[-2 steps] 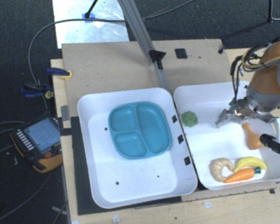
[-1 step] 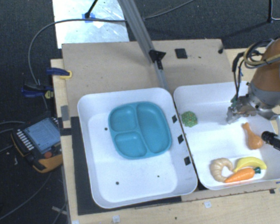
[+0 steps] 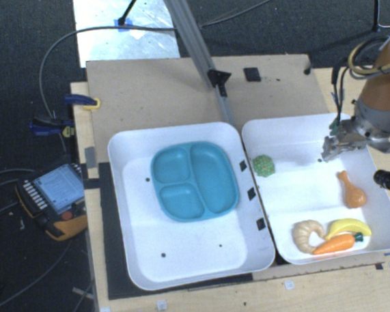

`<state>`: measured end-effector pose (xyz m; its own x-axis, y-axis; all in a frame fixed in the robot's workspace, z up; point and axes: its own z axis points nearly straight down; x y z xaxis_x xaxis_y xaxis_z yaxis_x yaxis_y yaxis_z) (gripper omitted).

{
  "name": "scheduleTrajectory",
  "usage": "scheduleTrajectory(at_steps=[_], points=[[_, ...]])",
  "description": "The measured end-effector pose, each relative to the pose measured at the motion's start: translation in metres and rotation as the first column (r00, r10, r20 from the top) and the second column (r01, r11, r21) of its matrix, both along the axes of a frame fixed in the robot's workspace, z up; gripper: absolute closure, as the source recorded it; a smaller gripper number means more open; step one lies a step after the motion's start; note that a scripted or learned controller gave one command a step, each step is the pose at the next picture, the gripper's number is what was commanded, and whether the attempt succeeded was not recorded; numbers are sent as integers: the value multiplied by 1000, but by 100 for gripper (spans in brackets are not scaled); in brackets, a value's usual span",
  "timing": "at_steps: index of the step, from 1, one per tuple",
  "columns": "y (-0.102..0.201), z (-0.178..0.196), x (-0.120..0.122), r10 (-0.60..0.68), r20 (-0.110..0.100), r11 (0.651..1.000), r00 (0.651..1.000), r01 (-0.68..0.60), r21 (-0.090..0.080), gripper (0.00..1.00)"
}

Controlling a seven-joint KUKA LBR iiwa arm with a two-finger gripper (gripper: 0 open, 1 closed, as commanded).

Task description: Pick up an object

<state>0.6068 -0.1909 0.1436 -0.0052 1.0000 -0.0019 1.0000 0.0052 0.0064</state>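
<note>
The right bin (image 3: 300, 176) holds several toy foods. A green broccoli piece (image 3: 263, 166) lies near its left wall. An orange drumstick (image 3: 351, 190) lies toward the right side. In the front right corner sit a beige croissant (image 3: 307, 232), a yellow banana (image 3: 348, 226) and an orange carrot (image 3: 336, 243), close together. My gripper (image 3: 333, 147) hangs over the upper right part of this bin, above and slightly left of the drumstick. Nothing shows between its tips.
The left bin (image 3: 142, 246) bears a blue divided plate (image 3: 195, 181). The arm's orange band (image 3: 385, 96) and grey wrist stand over the right bin's far right edge. Cables and a handheld controller (image 3: 54, 200) lie left of the bench.
</note>
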Motion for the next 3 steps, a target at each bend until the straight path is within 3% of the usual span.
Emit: scheduleTrajectory(at_steps=[2,3], points=[[-7,109,9,2,3,1000,1000,-2,-1,100],[39,106,10,4,-4,1000,1000,-4,2,100]])
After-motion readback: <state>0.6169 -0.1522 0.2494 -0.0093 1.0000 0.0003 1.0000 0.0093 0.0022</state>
